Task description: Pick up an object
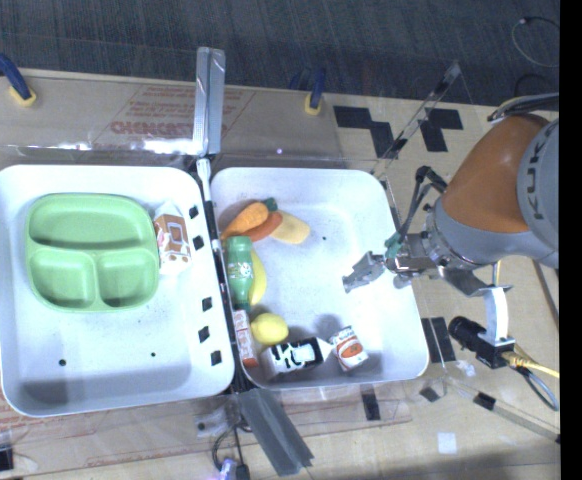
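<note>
Right bin point(371, 193), contents: carrot point(248, 216) with a pale yellow piece point(292, 230) beside it at the far side; green bottle point(239, 268) lying against the left wall, long axis running near to far, over a banana point(258, 280); lemon point(269, 328); black-and-white carton point(296, 355); small red-and-white can point(348, 349) along the near wall.

Claw point(363, 272): over bare bin floor at mid-right, nothing between its fingers; cannot tell whether they are spread or closed.

Bearing: the can and carton lie nearest, toward the near wall and slightly left of the claw; the bottle lies well apart to its left.

Left bin point(11, 368): green divided tray point(93, 250), small packet point(173, 238).
</note>
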`<action>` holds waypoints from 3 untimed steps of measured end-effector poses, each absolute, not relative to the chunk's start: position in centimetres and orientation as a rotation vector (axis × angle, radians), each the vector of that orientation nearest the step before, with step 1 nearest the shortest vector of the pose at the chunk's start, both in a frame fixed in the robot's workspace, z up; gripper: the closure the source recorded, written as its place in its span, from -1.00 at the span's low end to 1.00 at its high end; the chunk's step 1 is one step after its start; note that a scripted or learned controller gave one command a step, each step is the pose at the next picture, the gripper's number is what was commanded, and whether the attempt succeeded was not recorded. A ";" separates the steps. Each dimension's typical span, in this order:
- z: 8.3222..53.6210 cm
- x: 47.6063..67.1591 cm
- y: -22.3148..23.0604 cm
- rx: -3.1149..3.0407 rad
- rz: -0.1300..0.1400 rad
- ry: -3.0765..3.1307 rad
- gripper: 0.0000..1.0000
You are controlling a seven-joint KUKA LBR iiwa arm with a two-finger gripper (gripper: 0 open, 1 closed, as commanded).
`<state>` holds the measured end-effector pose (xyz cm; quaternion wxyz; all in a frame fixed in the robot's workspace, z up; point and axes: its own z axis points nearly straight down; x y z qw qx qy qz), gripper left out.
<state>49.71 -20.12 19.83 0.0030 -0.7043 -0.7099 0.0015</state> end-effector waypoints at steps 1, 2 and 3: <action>12.4 47.6 -17.7 -2.122 0.004 -2.308 -1.00; 11.9 50.1 -18.3 -2.389 0.004 -2.034 -1.00; 9.0 47.7 -20.5 -2.348 0.001 -2.080 -1.00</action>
